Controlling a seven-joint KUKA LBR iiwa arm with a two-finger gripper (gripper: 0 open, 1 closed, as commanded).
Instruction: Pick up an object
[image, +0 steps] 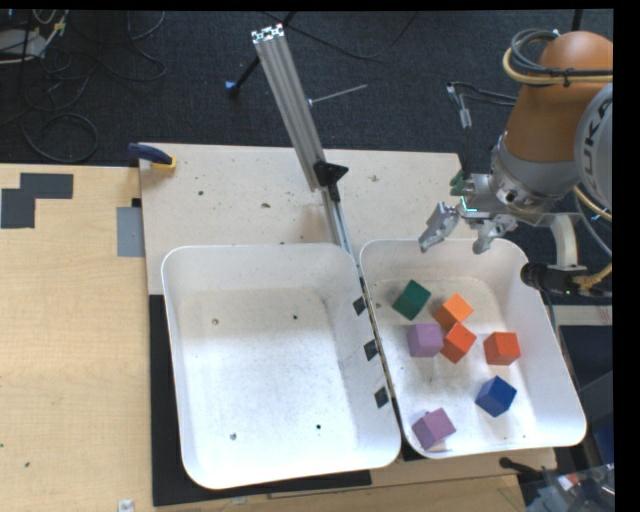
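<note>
Blocks: seven small cubes lie in the right bin (540, 300), none of them between the gripper's fingers.
Block colours: a green block (411, 299) sits nearest the divider; an orange block (455, 309) and a second orange-red block (459, 342) touch a purple block (424, 340); a red-orange block (502, 348) lies to their right, a blue block (495, 396) below it, and another purple block (433, 428) near the bin's front rim.
Gripper: the two-finger gripper (462, 233) hangs above the back edge of the right bin, its jaws spread apart with nothing between them.
Arm: grey with an orange band (555, 95), reaching in from the right.
Left bin: the left bin (200, 270) is a shallow white tray with a few dark specks on its floor.
Bench: a pale, speckled board (240, 190) lies under both bins, next to a light wood surface (70, 330) on the left that carries grey patches.
Post: a slanted aluminium rail (295, 105) rises from between the bins, topped by a checkered marker.
Room: dark carpet (400, 60) behind the bench, strewn with black cables.
Small item: a blue and yellow clamp (152, 155) rests at the board's back left corner.
</note>
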